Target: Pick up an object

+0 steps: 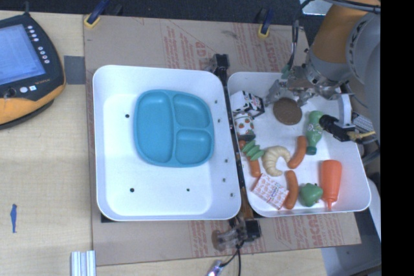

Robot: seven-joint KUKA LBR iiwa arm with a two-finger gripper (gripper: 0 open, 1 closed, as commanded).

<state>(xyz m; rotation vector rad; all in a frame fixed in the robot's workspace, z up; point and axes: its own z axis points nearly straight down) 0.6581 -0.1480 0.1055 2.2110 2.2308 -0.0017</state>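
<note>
The right bin holds several toy foods. Among them are a brown round disc, a green bottle, a beige croissant, an orange sausage, an orange carrot-like piece and a green pepper. A red-and-white packet lies near the bin's front. My gripper hangs over the back of this bin, just above and behind the brown disc. The wrist's metal parts cover its tip, and I see nothing held in it.
The left bin carries a blue divided plate. A black-and-white toy and a small spotted white piece sit by the right bin's left wall. A control tablet rests at the far left of the bench.
</note>
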